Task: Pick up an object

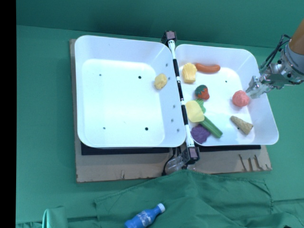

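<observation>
The right bin (259, 72) holds several toy foods: a yellow shell-shaped piece (189, 72), an orange sausage (207, 68), a strawberry (202, 92), a yellow and green corn cob (199, 115), a purple piece (200, 134), a tan cone (242, 124) and a pink-red ball (240, 99). A small yellow piece (160, 81) lies in the left bin (95, 49) near its right wall. My gripper (253, 88) hangs at the right bin's right side, just up and right of the pink-red ball. Nothing shows between its fingers.
A black and white divider rod (179, 94) runs between the bins. The bins rest on a brown cardboard sheet (118, 170). Green cloth is bunched at the front, with a blue bottle (144, 217) lying on it.
</observation>
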`<state>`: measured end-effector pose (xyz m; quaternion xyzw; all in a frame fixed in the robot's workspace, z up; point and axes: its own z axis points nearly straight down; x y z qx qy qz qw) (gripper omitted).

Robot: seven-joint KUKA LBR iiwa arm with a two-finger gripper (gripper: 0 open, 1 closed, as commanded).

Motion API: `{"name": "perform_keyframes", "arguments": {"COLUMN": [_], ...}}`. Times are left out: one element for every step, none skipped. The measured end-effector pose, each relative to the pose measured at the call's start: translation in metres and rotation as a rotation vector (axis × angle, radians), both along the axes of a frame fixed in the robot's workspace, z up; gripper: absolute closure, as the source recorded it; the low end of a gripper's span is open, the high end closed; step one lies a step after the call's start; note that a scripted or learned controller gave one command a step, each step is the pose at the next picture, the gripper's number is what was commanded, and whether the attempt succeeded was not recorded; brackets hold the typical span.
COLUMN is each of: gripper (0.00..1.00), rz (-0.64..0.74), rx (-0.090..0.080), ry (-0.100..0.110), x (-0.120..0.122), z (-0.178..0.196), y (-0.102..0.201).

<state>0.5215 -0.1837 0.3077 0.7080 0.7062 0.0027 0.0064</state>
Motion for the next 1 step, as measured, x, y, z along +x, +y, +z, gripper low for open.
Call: {"name": "perform_keyframes", "arguments": {"gripper": [1.0], "rz": [0.0], "rx": [0.001], "ry": [0.002], "x": [-0.0044], "z": [0.0542], "y": [0.0073]}}
